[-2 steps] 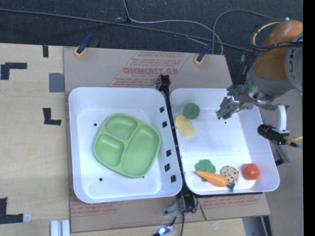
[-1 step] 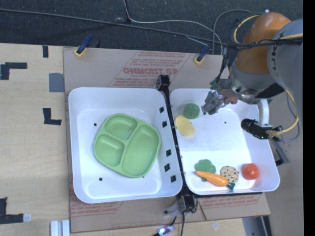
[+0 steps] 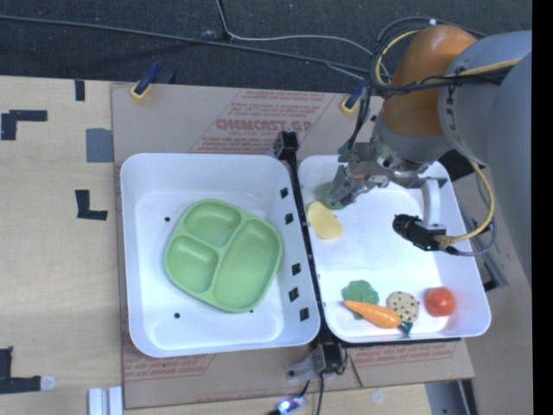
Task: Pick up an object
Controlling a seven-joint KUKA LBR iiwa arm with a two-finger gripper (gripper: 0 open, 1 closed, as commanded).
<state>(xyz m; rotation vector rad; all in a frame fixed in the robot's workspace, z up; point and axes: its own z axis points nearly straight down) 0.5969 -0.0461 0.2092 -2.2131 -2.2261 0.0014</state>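
1. Camera view, right bin: the grey arm with its orange band point(image 3: 429, 59) is reaching in from the right and bending down over the upper left part of the right bin point(image 3: 471, 271). Its gripper point(image 3: 339, 194) is hanging just above a pale yellow object point(image 3: 325, 221), which is lying against the bin's left wall. Whether the tips are touching it cannot be told, nor can the gripper's state — the angle is hiding that.

2. Camera view, right bin floor: a black cable fitting point(image 3: 416, 230) is dangling over the middle of the bin. Along the front wall four toy foods are sitting close together — a green broccoli piece point(image 3: 360, 291), an orange carrot point(image 3: 373, 314) just in front of it, a speckled round cookie point(image 3: 402, 304) touching the carrot's thick end, and a red tomato point(image 3: 440, 301) just to the right.

3. Camera view, left bin: a green divided plate point(image 3: 225, 254) is lying flat in the middle of the left bin point(image 3: 143, 180), turned at a slant, well apart from the gripper.
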